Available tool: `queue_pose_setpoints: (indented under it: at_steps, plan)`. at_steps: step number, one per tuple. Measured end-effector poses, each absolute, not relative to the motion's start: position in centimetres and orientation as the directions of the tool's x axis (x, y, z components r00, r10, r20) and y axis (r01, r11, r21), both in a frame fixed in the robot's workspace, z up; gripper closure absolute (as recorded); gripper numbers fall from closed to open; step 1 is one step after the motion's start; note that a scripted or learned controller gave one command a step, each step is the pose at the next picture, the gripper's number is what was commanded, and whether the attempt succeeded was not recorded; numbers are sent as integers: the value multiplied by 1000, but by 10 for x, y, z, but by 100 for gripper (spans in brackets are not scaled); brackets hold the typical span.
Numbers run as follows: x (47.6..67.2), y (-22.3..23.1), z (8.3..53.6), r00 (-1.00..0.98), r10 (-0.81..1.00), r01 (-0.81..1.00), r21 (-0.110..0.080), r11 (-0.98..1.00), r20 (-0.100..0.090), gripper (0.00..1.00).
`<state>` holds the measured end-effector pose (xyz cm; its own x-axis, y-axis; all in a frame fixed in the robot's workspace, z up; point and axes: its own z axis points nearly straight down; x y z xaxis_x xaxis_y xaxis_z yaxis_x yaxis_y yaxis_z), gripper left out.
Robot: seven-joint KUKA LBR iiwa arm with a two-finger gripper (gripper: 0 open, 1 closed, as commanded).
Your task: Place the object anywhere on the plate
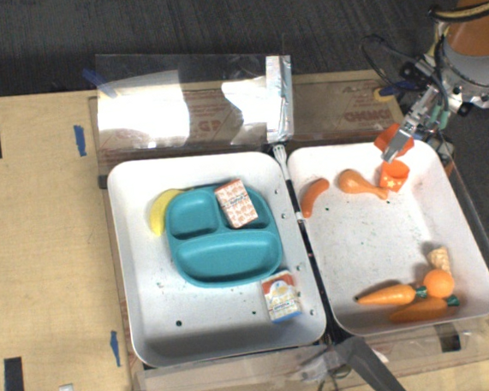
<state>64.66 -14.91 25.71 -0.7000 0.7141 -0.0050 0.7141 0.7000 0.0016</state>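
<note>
Tool (400,143) lowered at frame's upper right

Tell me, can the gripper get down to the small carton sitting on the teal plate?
Probably yes. The carton lies uncovered on the teal plate in the left bin, nothing above it. The gripper sits over the right bin's far corner.

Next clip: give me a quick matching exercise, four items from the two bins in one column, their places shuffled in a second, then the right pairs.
Things:
1. small printed carton
2. yellow piece
3. carrot
4. yogurt cup

Places:
A. right bin, near its front edge
B. left bin, in front of the teal plate
C. on the teal plate, at its back right compartment
D. left bin, tucked against the plate's back left side

Pairs: 1-C, 2-D, 3-A, 4-B
</note>
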Motion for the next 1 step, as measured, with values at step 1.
queue_pose_setpoints:
  at_steps: [1]
  plan:
    - [647, -149, 257, -700, 714, 714, 2, 700, -5, 0]
